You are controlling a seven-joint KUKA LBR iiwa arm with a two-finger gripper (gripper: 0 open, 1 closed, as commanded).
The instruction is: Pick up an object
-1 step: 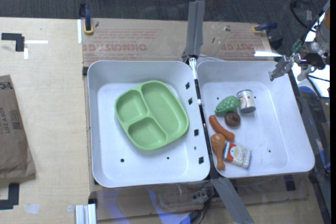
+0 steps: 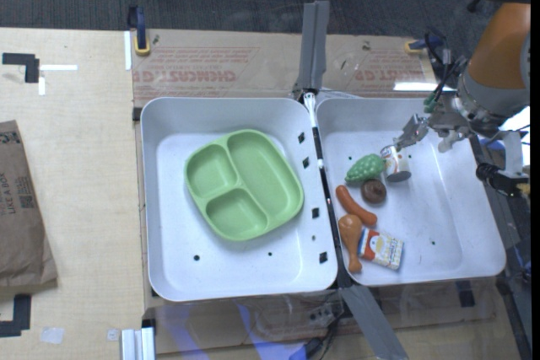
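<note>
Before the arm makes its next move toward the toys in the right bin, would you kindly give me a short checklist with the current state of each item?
1. Gripper is over the right bin, near the objects: ok.
2. Gripper open or shut: cannot tell, too small and blurred.
3. Anything held already: cannot tell.
4. Targets within the bin: ok. Green bumpy toy, brown round piece, orange sausage-shaped toy and small printed box all lie inside.
5. Room around a target: not ok. The items sit crowded, several touching.
6. Left bin undisturbed: ok. The green divided plate lies flat in it.
</note>
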